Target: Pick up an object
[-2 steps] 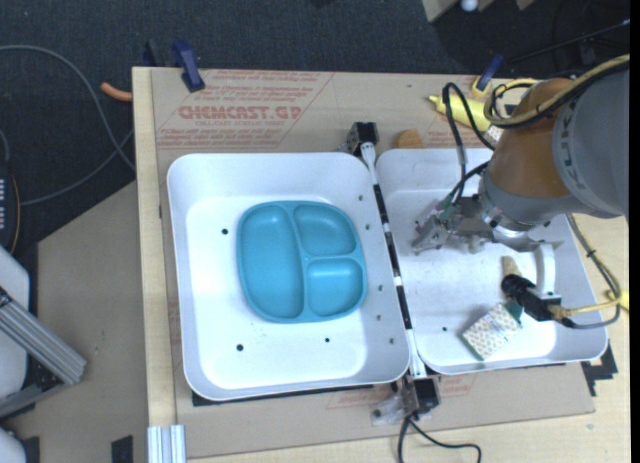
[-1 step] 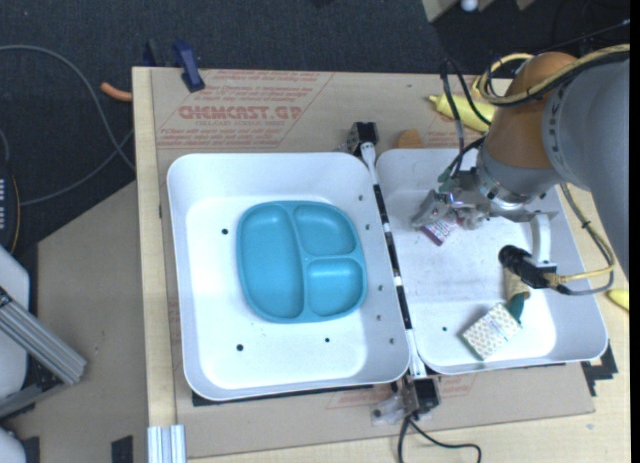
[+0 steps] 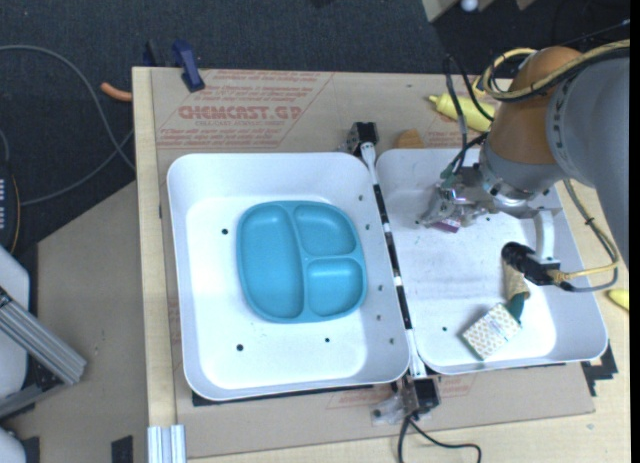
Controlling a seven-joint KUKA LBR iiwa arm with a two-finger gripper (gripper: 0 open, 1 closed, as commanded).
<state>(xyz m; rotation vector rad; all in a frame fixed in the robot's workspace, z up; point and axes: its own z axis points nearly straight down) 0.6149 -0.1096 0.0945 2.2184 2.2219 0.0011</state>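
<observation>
My gripper (image 3: 441,211) is low over the far left part of the right bin (image 3: 440,296), close to the divider. A small pink-purple thing (image 3: 449,223) lies right at its tip; I cannot tell whether it is held. A white patterned pad (image 3: 492,331) rests near the bin's front edge. Just behind that pad is a small teal-tipped item (image 3: 517,303). In the left bin (image 3: 200,251) lies a blue divided plate (image 3: 300,259).
The grey arm with its orange band (image 3: 535,101) comes in from the right over the right bin's far side. Behind the bins, a yellow item (image 3: 452,107) and a brown one (image 3: 408,139) lie on the bench. A blue clip (image 3: 187,66) sits at the far left.
</observation>
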